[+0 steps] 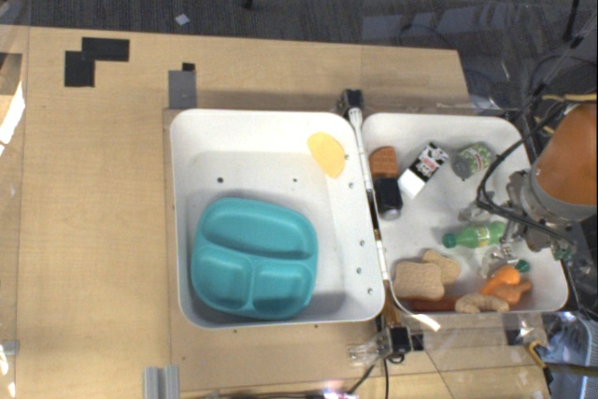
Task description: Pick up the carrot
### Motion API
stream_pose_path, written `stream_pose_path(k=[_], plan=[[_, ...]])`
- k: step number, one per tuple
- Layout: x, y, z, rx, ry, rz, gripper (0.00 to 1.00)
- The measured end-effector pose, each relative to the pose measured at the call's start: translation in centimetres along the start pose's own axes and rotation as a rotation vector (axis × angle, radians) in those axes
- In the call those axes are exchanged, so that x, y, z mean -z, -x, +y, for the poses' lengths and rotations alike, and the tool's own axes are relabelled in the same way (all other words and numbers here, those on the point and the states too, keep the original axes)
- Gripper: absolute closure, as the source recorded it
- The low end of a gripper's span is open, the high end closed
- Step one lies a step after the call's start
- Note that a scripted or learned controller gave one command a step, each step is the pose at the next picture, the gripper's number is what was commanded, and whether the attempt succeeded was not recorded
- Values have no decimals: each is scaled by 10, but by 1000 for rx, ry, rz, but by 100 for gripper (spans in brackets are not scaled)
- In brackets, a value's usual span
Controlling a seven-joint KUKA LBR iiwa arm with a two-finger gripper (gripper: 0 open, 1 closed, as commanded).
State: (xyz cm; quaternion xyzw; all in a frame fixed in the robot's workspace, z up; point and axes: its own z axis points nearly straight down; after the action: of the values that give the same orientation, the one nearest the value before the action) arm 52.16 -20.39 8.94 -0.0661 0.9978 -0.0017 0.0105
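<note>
The carrot [505, 277], small and orange with a green end, lies near the front right corner of the right bin [448, 121]. My gripper [515, 248] hangs just above and behind it, at the end of the grey arm with its orange band [570, 156] reaching in from the right. The wrist and cables hide the gripper's tips, and I see nothing lifted off the bin floor.
Around the carrot lie a tan biscuit [482, 302], bread pieces [419, 277], a dark red sausage [432, 305] and a green bottle [474, 236]. Further back are a brown can [383, 163], a black-and-white carton [424, 167] and a green wrapper [472, 159]. The left bin [187, 201] holds a teal plate [253, 257] and a yellow piece [327, 152].
</note>
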Motion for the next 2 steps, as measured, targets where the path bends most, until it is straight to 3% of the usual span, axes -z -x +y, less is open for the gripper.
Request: stream_pose_path(k=[1,2], plan=[[13,3,0,-5,-1,-4,100],[12,3,1,-5,0,-3,0]])
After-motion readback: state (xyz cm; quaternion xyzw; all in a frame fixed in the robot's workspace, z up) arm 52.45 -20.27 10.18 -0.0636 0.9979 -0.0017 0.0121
